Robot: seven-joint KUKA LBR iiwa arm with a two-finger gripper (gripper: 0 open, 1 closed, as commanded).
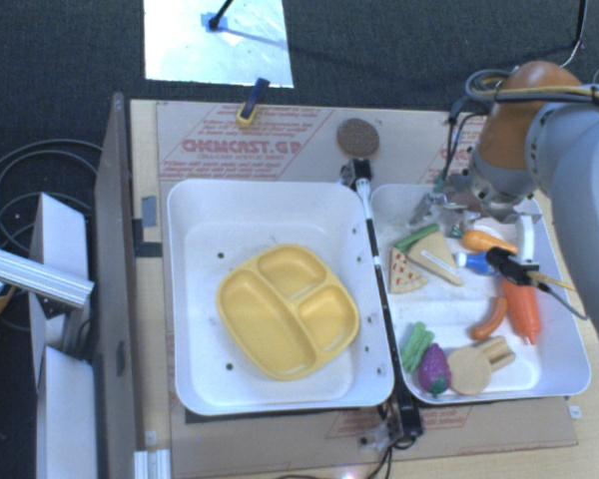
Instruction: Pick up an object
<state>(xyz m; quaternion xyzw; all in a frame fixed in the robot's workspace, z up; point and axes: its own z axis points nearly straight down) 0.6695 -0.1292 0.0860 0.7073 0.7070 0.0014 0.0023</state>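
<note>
At the far left, black cables (pixel 20 173) loop over dark carpet (pixel 60 58) beside a white frame (pixel 65 297) with a metal bar, and a shiny square sheet (pixel 220 28) lies on the floor above the bench's back edge. The bench top is a tan board (pixel 280 133) printed in red; "CHEMCAST" can be read, the rest is too small to make out. A small yellow and blue clip (pixel 251 103) sits near its back edge, and a round brown disc (pixel 357 137) lies further right, just behind the two white bins. The left bin (pixel 195 367) holds one yellow tray (pixel 288 310) with three compartments, lying at a slant in the middle. The right bin (pixel 569 367) holds the toy food: one pizza wedge (pixel 404 270) and one cheese wedge (pixel 439 258) near its left wall, one green bean pod (pixel 415 345) and one purple eggplant (pixel 434 368) in its front left corner, one tan wooden piece (pixel 477 363) at the front edge, one sausage (pixel 487 318), two carrots, one (pixel 523 309) in the middle and another orange one (pixel 487 239) further back, and a blue item (pixel 473 261) between them. The grey arm (pixel 569 158) with its orange band reaches over the right bin's back right corner; the gripper (pixel 441 203) hangs low above the back edge, near the cheese, and I cannot tell how it is set
</note>
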